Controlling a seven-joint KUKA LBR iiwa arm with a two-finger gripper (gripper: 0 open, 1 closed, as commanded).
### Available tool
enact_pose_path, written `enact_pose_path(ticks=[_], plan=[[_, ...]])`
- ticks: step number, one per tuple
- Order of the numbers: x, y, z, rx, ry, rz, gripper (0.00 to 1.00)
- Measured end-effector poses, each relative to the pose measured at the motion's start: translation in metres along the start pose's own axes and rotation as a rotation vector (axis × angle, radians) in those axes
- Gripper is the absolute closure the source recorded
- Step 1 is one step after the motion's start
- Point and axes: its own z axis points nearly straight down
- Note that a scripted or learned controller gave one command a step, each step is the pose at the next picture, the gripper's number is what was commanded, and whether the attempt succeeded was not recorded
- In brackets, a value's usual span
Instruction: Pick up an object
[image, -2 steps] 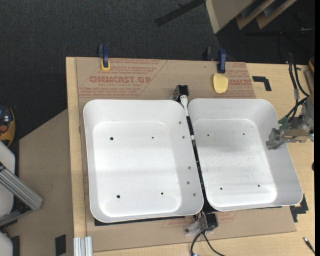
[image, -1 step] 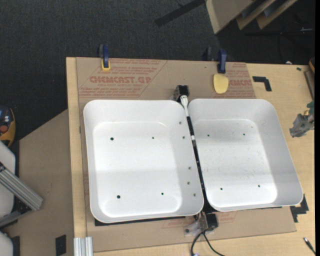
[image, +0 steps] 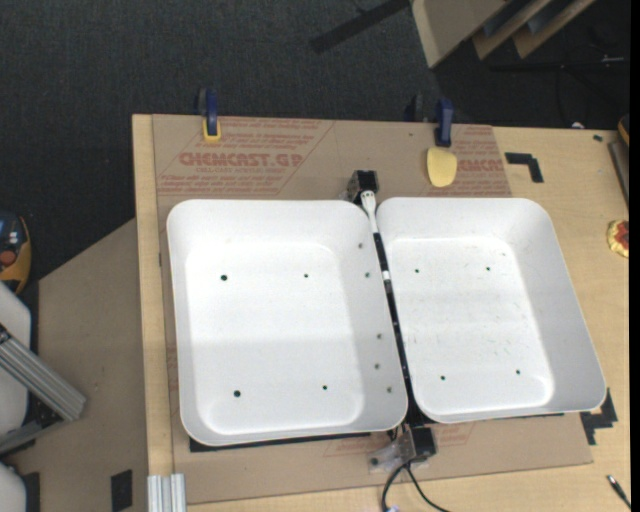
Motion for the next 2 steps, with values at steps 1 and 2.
enact_pose_path(ticks=[1, 2], plan=[[0.101, 0.003, 0.094, 0.031, 0.010, -0.006, 1.00], [0.182, -0.002, 0.255, 0.041, 0.008, -0.002, 1.00]])
